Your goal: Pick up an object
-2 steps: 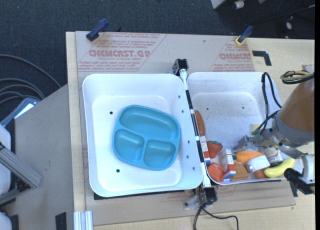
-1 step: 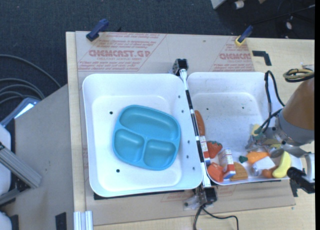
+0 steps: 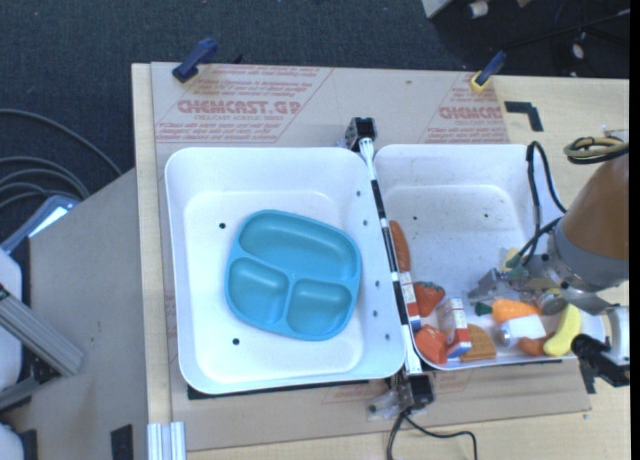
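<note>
Orange plastic carrot (image 3: pixel 515 309) lay just left of the gripper (image 3: pixel 535 283), among toy food. Likely light, rigid, slick; best pinched across its thick middle. Grip state: could not tell.

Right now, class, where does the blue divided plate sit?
In the camera view, the blue divided plate lies flat in the left bin, near its middle, across the central divider from the pile of small items in the right bin.

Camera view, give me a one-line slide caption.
Arm reaches into the right bin over a pile of toy food; a blue tray sits in the left bin.
</note>
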Tool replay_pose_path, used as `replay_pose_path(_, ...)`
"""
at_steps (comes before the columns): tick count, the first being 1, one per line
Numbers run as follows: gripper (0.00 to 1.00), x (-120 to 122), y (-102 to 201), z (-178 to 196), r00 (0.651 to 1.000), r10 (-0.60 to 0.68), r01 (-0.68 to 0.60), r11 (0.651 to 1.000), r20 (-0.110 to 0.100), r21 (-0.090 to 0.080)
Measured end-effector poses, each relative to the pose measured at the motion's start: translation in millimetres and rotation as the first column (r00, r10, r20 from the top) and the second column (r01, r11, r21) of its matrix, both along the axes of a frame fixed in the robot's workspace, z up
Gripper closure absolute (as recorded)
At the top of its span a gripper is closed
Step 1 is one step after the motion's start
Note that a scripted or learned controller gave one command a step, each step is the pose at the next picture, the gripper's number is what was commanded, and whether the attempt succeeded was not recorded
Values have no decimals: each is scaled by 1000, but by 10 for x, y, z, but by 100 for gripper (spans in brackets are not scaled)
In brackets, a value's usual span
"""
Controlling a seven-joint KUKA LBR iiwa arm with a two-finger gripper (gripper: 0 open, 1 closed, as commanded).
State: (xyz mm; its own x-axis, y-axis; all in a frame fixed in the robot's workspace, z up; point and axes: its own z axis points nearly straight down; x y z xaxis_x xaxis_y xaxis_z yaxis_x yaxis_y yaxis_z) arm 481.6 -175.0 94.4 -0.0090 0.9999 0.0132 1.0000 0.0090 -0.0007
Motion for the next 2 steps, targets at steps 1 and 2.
replay_pose_path(1,100,4,-8,100,1000,-2,2,1000,2,-3)
replay_pose_path(2,100,145,646,447,1000,-7,7,1000,1,-12)
